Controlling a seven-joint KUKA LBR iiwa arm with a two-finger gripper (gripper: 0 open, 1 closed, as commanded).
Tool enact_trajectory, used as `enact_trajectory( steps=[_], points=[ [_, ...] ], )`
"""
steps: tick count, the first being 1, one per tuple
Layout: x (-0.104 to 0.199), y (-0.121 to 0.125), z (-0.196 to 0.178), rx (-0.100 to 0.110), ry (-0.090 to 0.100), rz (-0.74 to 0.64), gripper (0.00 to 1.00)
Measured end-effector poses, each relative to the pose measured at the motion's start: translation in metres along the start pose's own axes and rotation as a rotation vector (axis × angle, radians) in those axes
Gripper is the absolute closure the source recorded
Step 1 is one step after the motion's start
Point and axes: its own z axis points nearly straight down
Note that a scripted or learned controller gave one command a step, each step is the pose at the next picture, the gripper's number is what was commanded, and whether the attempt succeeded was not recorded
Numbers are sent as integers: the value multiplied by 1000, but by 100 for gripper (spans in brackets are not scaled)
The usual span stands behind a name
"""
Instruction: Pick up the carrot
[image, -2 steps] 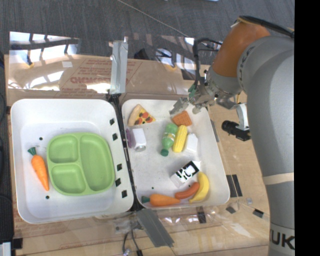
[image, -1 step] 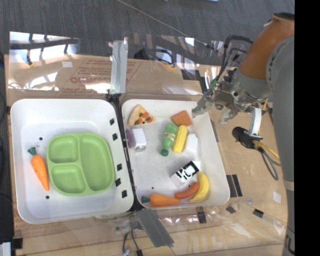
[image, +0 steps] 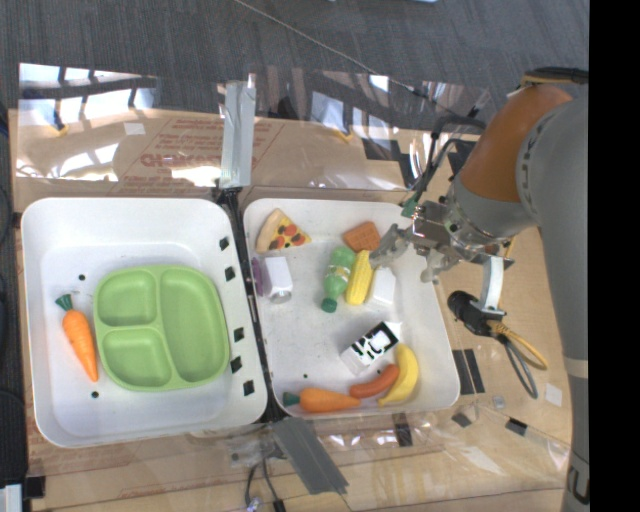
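One carrot (image: 80, 340), orange with a green top, lies in the left bin between the bin's left wall and a green divided plate (image: 160, 325). A second carrot (image: 325, 401) lies along the front wall of the right bin, beside a red sausage (image: 374, 384). My gripper (image: 408, 260) hangs over the right bin's far right part, just right of a yellow corn cob (image: 359, 278). Its fingers are spread, with nothing between them. It is far from both carrots.
The right bin (image: 300, 355) also holds a pizza slice (image: 281, 232), an orange piece (image: 362, 236), a green bottle (image: 337, 276), a white and purple can (image: 274, 277), a black and white box (image: 371, 346) and a banana (image: 403, 374). A wall (image: 245, 300) divides the bins.
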Motion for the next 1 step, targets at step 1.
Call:
enact_trajectory(
  steps=[1],
  points=[
    [17, 67, 23, -2, 1, 215, 0]
  ],
)
